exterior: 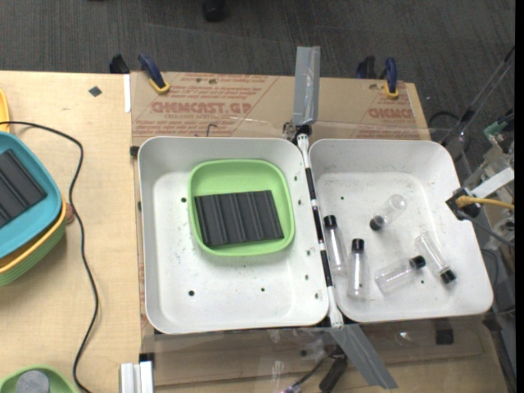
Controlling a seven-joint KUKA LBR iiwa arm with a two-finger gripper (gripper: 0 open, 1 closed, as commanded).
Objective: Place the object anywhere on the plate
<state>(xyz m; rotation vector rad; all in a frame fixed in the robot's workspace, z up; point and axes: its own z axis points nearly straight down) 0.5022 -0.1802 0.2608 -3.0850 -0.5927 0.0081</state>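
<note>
Clear vials w/ black caps lie loose in the right bin, apart from the green plate, which sits in the left bin w/ a dark ribbed insert, prob. to stop rolling. Pincer state: can't tell.

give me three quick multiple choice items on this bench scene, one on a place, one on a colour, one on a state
1. Where is the plate?
A. left bin
B. right bin
C. on the cardboard

2. What colour is the plate's rim?
A. red
B. green
C. white

3. How do most of the vials sit in the right bin?
A. stacked in a rack
B. lying loose on the bin floor
C. on the plate

Answers: 1 A, the plate sits inside the left bin. 2 B, its rim is light green around a dark ribbed insert. 3 B, the clear vials with black caps lie scattered on the white floor.
</note>
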